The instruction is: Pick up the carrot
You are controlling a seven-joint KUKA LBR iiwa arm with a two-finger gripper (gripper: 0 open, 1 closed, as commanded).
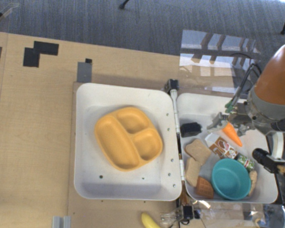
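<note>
**Carrot right under the gripper, right bin**

We take the teal bowl as our landmark; it sits in the near part of the right bin. The carrot lies just beyond the bowl, toward the bin's far side, orange, tilted, its thin end pointing to the bowl's right. The gripper hangs directly over the carrot's thick end, metal fingers spread to either side of it. We see the fingers parted fairly wide, but we cannot tell whether they touch or clamp the carrot.

Left of the bowl: a tan bread slice, a waffle-like piece nearer us. A wrapped snack packet lies between bowl and carrot. A black block sits farther left. The yellow divided plate lies well left of the bowl, in the left bin. A banana rests on the bench, near-left of the bowl.
</note>
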